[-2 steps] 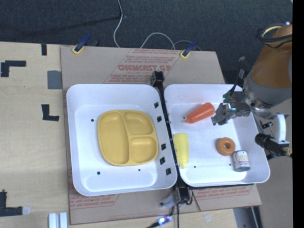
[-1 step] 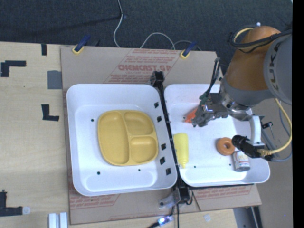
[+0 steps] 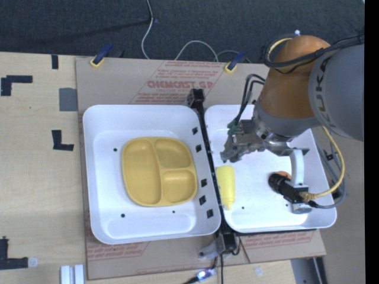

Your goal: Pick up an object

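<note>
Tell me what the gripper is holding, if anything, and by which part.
Nothing is seen between its fingers. The gripper hangs over the right bin, just above the yellow object lying there.

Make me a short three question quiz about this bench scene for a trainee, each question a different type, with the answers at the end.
1. True or false: the yellow three-compartment plastic plate lies in the right white bin.
2. Multiple choice: the small yellow oblong object lies A) on the plate, B) in the right bin by the centre divider, C) on the cardboard.
3. Fill in: the grey and orange arm's gripper hovers just ____ the yellow object in the picture.

Key: 1 false, it lies in the left white bin; 2 B; 3 above.
</note>
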Available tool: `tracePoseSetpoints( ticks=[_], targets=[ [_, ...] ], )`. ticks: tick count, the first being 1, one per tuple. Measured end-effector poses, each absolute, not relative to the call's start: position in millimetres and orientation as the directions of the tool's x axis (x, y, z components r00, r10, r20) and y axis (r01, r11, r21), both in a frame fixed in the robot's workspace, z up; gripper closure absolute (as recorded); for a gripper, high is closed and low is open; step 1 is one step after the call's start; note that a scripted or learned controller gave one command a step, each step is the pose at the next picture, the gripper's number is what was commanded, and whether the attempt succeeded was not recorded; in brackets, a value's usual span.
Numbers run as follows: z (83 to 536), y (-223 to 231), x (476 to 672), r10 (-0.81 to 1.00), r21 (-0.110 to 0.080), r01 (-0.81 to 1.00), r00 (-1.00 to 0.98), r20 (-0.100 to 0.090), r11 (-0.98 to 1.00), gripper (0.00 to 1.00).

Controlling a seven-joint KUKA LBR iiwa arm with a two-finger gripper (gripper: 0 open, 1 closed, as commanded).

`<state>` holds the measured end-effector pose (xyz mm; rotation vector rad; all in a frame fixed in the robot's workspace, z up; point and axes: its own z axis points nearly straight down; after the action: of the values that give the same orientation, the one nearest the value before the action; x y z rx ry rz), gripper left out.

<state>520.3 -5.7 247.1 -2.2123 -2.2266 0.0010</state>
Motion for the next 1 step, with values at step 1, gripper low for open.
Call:
tracePoseSetpoints(
  ticks=[1],
  targets=[
    [236.1, 40.1, 521.7, 1.0, -0.004, 1.0, -0.006, 0.001, 0.006, 1.0]
  ],
)
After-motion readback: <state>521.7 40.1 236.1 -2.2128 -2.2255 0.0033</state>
